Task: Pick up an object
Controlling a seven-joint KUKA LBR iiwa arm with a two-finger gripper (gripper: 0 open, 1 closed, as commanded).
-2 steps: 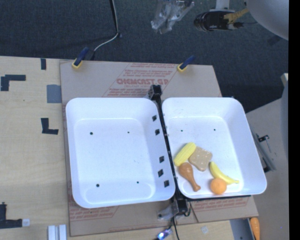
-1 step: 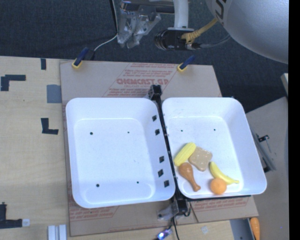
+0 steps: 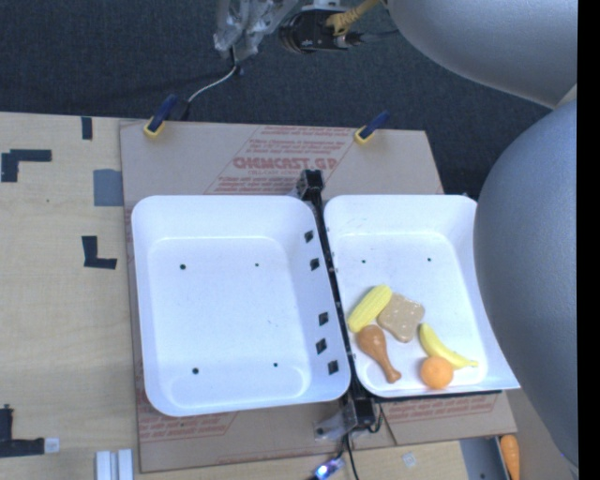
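Grey arm point(image 3: 534, 234) over right bin point(image 3: 450, 211), hand point(image 3: 246, 28) beyond the bins.

One fixed camera looks down at a slant from above the bench. The left bin point(image 3: 225, 309) sits mid-frame, the right bin point(image 3: 412, 281) right of centre, and the grey arm point(image 3: 534, 234) bulks close along the right side.

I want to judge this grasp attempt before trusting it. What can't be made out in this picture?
- Gripper, camera view: blurred and cut off by the top edge, so its finger state is unreadable.
- Right bin: its right rim is hidden behind the grey arm.
- Orange and banana: too small to tell whether they touch.
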